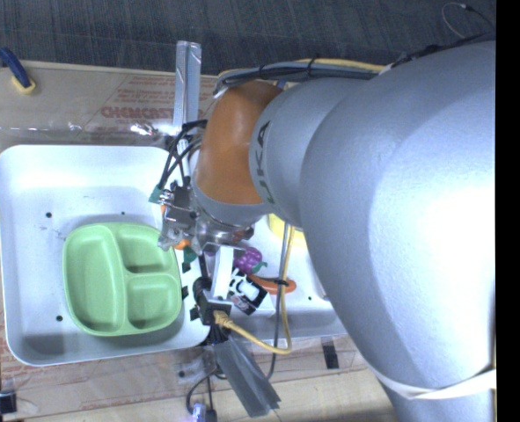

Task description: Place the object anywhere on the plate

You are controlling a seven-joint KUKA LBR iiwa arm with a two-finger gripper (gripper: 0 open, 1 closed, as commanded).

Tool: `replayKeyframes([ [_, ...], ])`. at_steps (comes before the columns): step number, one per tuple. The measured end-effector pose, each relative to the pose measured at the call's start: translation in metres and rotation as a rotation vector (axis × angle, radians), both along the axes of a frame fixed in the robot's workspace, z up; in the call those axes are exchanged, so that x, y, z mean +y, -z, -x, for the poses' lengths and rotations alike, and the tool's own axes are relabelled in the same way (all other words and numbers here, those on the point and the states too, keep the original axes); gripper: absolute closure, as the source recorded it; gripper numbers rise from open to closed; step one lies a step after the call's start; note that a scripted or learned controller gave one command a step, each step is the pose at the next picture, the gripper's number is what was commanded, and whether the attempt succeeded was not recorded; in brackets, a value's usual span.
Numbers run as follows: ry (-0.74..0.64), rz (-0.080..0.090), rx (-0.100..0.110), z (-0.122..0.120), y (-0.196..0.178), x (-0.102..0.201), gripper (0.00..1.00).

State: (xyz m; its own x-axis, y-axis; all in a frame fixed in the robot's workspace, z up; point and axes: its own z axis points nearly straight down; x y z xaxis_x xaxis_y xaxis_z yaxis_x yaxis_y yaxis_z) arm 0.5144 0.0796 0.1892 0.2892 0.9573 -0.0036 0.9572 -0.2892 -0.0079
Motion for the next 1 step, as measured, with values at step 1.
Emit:
replayKeyframes([
  [1, 0.001, 0.000, -0.001, -0.0001, -0.0001, -0.0004, 0.00],
])
